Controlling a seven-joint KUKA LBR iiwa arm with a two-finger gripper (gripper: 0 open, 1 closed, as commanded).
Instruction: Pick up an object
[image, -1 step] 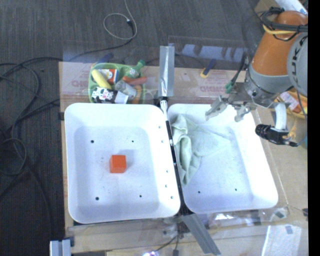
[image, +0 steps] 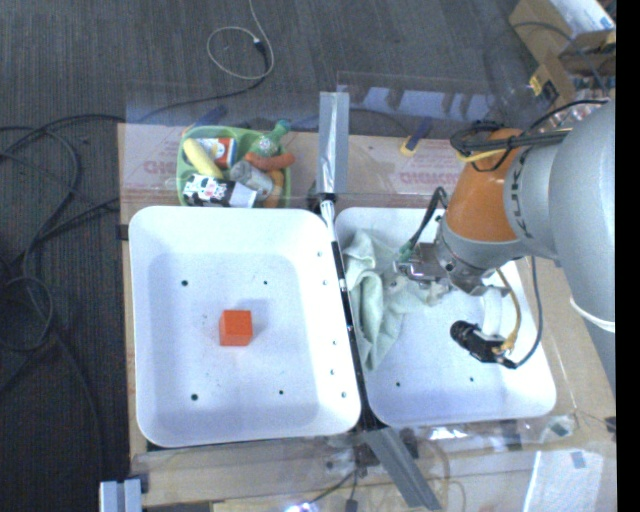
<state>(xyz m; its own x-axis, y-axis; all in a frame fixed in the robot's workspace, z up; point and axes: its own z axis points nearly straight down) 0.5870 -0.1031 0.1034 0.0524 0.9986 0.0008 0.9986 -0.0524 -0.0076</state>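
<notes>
**Arm low over the cloth in the right bin, no grasp to be seen**

Camera view: the arm (image: 520, 200) reaches in from the right and bends down into the right bin (image: 520, 395). Its pincer (image: 422, 272) sits low at the edge of a pale green cloth (image: 372, 290) that lies crumpled along the bin's left wall, next to the divider between the two bins. The wrist hides the tips, so I cannot tell whether the pincer is spread or closed, and nothing can be seen gripped in it. A black cable end (image: 478, 340) hangs from the wrist over the bin floor.

The step in hand looks like the approach or the descent onto the cloth, the nearest thing to pick. The next move would call for closing on a raised fold and lifting straight up; soft cloth can slip out, so the bite must take a good ridge.

The left bin (image: 160, 250) holds one orange cube (image: 236, 327), alone near the middle of its floor and well apart from the arm. Behind the left bin, on the table (image: 150, 150), a small green basket (image: 184, 170) is packed with toy food and small items, too jumbled to name singly.
</notes>
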